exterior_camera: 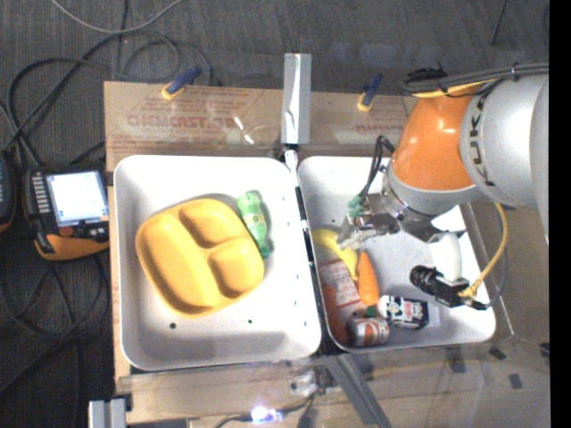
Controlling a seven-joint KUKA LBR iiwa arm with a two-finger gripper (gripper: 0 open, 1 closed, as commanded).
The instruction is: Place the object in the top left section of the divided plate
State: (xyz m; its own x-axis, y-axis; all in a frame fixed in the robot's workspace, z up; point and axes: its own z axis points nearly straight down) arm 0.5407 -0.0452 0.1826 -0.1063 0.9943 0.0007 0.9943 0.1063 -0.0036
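Hovering over the right bin, the hand sits low above a yellow item and just beside an orange carrot; whether its fingers are spread or pinched cannot be told, and nothing visibly sits between them. Below the carrot lie a red-labelled packet, a can and a small white bottle. In the left bin rests the yellow divided plate, with a green bottle touching its upper right edge.

Yellow three-section divided plate lies tilted in the left bin.
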